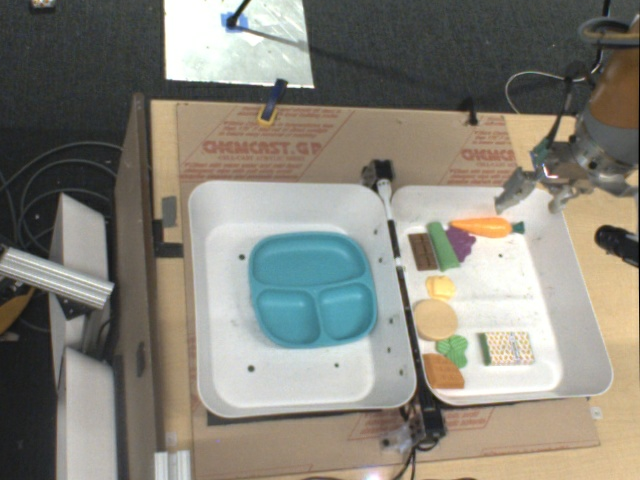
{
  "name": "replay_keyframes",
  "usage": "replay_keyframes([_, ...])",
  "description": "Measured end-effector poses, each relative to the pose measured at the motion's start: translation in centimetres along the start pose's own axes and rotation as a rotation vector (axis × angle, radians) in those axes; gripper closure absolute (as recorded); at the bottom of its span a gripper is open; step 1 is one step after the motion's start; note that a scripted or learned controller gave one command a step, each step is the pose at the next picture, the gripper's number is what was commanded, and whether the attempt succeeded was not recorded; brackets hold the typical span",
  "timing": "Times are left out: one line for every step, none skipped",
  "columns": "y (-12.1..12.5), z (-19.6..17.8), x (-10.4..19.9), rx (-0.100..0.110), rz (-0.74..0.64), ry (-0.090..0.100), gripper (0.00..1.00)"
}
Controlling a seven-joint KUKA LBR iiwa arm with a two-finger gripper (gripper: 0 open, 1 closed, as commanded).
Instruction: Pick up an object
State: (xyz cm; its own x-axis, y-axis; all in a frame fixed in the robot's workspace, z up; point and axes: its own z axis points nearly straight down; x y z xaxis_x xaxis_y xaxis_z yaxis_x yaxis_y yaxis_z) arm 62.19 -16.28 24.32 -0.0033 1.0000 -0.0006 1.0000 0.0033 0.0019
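Two shallow white bins side by side on the table [250, 133], smooth plastic with rounded corners. Left bin [215, 268]: holding a glossy teal tray [312, 288] with three compartments, set a little askew near the bin's middle. Right bin [575, 308]: scattered with small toy foods. Near its far edge, an orange carrot [482, 227] with a green tip, lying flat, its blunt end against a purple piece [461, 246]. Just beside that, a green ridged bar [441, 245] and a brown rectangular bar [423, 252], both close to the bin's left wall. Below them, a small yellow lump [440, 287], then a round tan disc [436, 319], a knobbly green piece [455, 348] and an orange-brown wedge [444, 371] by the near left corner. Toward the near edge, a flat patterned packet [506, 348] with green ends.

Tool [533, 190] poised over the right bin's far right corner, metal fingers spread apart, nothing between them, touching nothing visible, close to the carrot's green tip but apart from it. Grey arm [610, 118] reaching in from the table's right edge, wrist angled downward toward the bin.
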Motion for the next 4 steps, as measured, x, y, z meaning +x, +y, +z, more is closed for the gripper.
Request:
replay_keyframes([3.4,5.9,4.9,0.002,-0.006,0.002,0.0])
replay_keyframes([2.6,14.6,5.0,-0.005,0.001,-0.001,0.0])
replay_keyframes([2.6,13.7,5.0,-0.005,0.001,0.0,1.0])
replay_keyframes([2.6,13.7,5.0,-0.005,0.001,0.0,0.0])
